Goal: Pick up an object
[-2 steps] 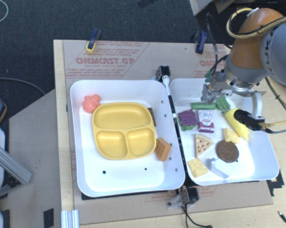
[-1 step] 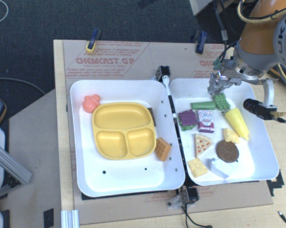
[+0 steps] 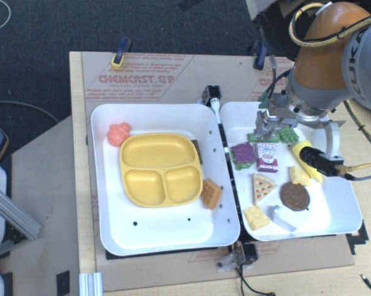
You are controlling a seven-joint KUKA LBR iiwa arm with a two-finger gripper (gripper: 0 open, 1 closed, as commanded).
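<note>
Highest up and so closest to the lens is the arm point(image 3: 324, 48), its orange band over the far end of the right bin point(image 3: 336, 205). Below it the claw point(image 3: 269, 121) hangs low at that bin's 12 o'clock end. Whether it is open or closed I cannot tell, and nothing shows gripped in it.

From the claw outward: a green leaf point(image 3: 289, 134) lies just beside it at 4 o'clock, a red-and-white packet point(image 3: 267, 156) near at 6 o'clock, and a purple piece point(image 3: 243, 155) at 7 o'clock, touching the packet. Further out at 6 o'clock come a pizza slice point(image 3: 262, 187) and a cheese wedge point(image 3: 255, 216), with a brown cookie point(image 3: 294, 196) at 5 o'clock. Well apart at 8 o'clock, the left bin point(image 3: 167, 227) holds a yellow plate point(image 3: 159, 168) and a waffle point(image 3: 211, 194).

The likeliest pick, I judge, is the leaf or the packet, since both sit closest. The risks come from crowding: a close landing between the two could catch neither, or nudge the packet into the purple piece. The leaf looks thin and flat, so it may slip out as the claw lifts.
</note>
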